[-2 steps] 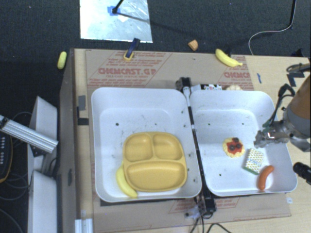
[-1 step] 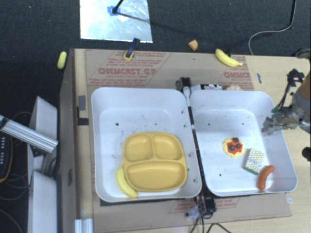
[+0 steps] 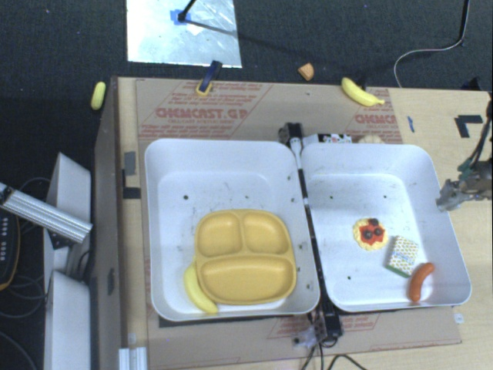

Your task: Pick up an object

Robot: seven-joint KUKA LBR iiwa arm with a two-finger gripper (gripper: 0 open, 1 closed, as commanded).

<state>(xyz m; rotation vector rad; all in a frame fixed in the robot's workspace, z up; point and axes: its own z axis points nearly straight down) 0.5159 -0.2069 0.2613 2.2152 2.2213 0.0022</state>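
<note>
The right bin [image 3: 339, 295] holds three small toys near its front right corner: a round yellow pizza piece with red and dark toppings [image 3: 370, 233], a white and green patterned block [image 3: 403, 255], and an orange sausage [image 3: 419, 281]. In the left bin [image 3: 166, 168] a yellow divided plate [image 3: 245, 255] lies with a yellow banana [image 3: 197, 291] against its front left side. My gripper [image 3: 461, 190] hangs at the far right, just outside the right bin's right rim and apart from all the toys.
Outside the bins, a second banana [image 3: 360, 92] lies on the bench behind the right bin. A small orange piece [image 3: 306, 71] and a yellow item [image 3: 98, 95] sit on the dark floor. A blue and yellow clamp [image 3: 208, 76] grips the bench's back edge.
</note>
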